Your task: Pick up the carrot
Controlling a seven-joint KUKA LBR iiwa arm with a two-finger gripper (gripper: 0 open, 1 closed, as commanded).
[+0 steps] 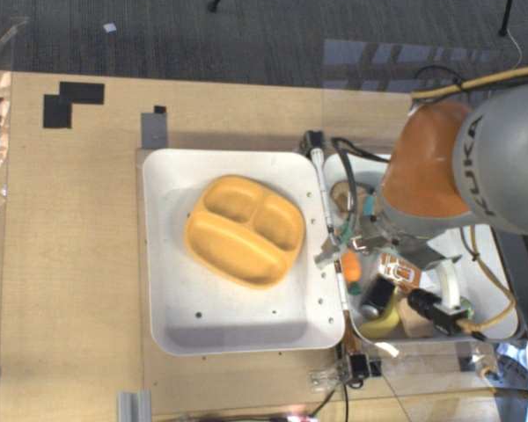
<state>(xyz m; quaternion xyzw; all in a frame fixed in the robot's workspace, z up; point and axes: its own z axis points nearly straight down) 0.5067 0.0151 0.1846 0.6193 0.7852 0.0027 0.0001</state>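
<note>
Fingers [345,251] just above carrot [353,271] in right bin [502,323], grip impossible to tell.

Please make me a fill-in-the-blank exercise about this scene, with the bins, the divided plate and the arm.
1. The yellow plate lies in the ____ bin.
2. The plate has ____ compartments.
3. The carrot lies in the ____ bin.
4. The band on the arm is ____.

Missing words: left; three; right; orange
</note>
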